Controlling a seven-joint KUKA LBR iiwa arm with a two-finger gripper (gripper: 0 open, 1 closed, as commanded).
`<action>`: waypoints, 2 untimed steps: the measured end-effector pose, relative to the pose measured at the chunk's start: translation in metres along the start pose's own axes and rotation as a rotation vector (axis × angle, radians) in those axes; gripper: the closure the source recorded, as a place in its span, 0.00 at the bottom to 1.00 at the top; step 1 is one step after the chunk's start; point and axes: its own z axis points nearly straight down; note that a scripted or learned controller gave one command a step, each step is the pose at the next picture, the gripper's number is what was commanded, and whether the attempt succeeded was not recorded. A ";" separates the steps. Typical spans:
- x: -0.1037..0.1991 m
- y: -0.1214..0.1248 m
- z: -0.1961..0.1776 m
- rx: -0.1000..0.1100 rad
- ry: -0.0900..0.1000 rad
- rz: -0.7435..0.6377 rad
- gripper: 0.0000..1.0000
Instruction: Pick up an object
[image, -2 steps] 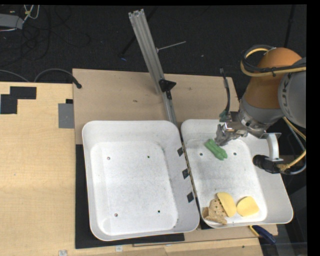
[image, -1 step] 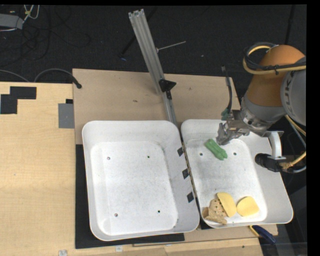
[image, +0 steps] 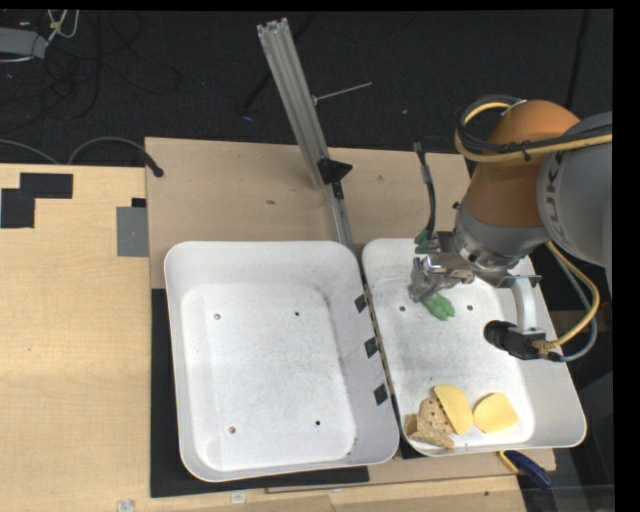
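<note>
My gripper (image: 430, 288) hangs over the upper left part of the right bin (image: 560, 420), below the grey wrist with its orange band. A small green object (image: 441, 307) lies right at the gripper's tip, partly hidden by it; whether it is touched or merely beside the tip I cannot tell. At the near end of the same bin sit a yellow wedge (image: 453, 408), a rounder yellow piece (image: 495, 412) and a tan speckled piece (image: 430, 427), all well away from the gripper.
The left bin (image: 190, 300) sits beside the right one, with black clips (image: 371, 346) along the shared rims. A slanted metal rail (image: 300, 110) rises behind the bins. Cables and a black connector (image: 510, 338) hang off the arm over the right bin.
</note>
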 end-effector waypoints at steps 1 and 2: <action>0.048 -0.012 0.002 0.000 0.001 -0.001 1.00; 0.100 -0.015 -0.020 -0.004 -0.001 -0.001 1.00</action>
